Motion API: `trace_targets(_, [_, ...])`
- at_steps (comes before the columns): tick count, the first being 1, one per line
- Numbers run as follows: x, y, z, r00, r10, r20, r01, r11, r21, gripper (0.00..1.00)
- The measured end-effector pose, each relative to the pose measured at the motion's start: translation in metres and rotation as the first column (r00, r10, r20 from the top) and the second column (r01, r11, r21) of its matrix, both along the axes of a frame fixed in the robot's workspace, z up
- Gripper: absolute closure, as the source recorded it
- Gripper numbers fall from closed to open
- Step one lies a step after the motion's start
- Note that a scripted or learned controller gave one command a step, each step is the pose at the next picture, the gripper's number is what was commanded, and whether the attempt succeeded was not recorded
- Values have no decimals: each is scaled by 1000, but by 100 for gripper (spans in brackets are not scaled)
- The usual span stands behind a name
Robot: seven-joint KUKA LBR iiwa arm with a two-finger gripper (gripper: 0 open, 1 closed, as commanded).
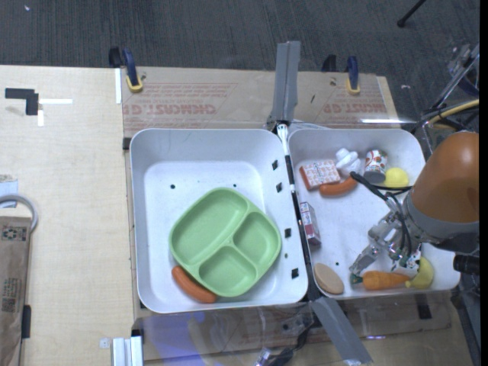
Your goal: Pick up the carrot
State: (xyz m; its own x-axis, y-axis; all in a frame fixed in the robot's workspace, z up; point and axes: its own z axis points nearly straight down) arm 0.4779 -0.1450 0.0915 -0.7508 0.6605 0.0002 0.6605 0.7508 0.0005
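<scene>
Two white bins are set on a pale wooden bench (61, 174) above dark carpet (191, 14); cardboard (198, 97) is clamped behind them. The carrot (383, 280) is seen in the right bin (347, 227), near its front edge. The gripper (367, 261) is poised just above it, fingers spread, nothing pinched.

My wrist wears a broad orange band (456, 175) over grey casing. My gripper (379, 248) is bare silver metal, thin dark cables trailing.
</scene>
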Motion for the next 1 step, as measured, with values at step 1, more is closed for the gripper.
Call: trace_targets(1, [1,0,9,1000,-2,3,2,1000,0,100])
